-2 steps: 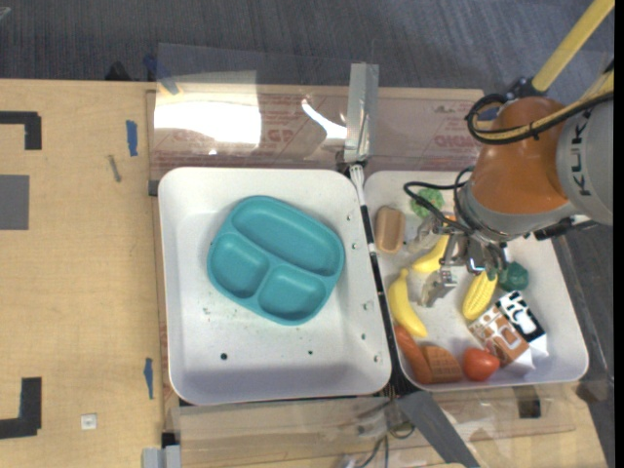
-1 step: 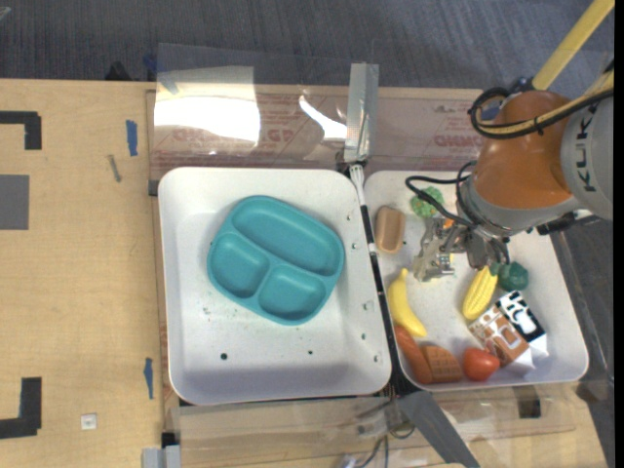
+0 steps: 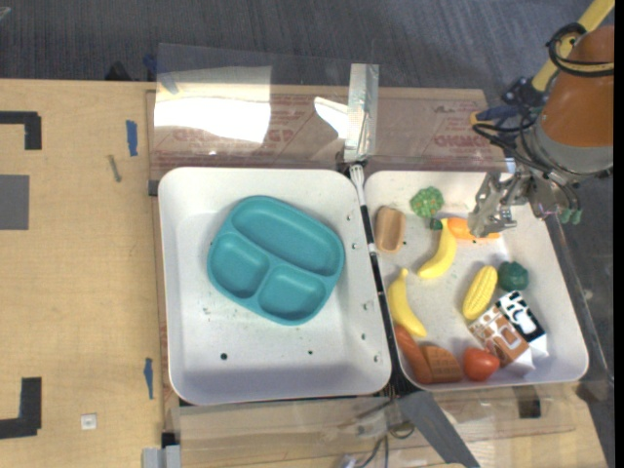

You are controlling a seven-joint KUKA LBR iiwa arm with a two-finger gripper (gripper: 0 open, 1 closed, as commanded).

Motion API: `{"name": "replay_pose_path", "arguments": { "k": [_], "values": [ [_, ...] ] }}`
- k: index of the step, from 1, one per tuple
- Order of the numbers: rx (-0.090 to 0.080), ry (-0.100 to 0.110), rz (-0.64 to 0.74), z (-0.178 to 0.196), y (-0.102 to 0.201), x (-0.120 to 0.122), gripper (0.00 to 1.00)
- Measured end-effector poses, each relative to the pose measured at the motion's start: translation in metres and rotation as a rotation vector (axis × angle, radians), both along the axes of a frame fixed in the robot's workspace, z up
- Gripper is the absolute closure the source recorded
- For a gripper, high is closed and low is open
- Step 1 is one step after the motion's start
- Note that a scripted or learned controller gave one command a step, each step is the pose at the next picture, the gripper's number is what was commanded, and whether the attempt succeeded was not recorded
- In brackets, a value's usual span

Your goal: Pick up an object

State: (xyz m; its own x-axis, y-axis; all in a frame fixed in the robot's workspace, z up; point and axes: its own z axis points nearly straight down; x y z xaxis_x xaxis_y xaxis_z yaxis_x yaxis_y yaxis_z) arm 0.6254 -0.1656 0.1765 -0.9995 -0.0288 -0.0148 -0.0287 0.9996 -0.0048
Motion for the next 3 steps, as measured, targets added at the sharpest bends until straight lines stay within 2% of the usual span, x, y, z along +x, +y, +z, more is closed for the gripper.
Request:
{"name": "replay_pose_path", "arguments": {
  "k": [1,2,3],
  "values": [
    [0.004,0.007,0.005,-0.004,0.004,-0.001,0.00],
    [0.004,0.003,-0.054,-0.077,0.019,0.010,0.00],
    [0.004,-0.004,-0.053,-0.067,0.020,0.012,1.00]
  ]
}}
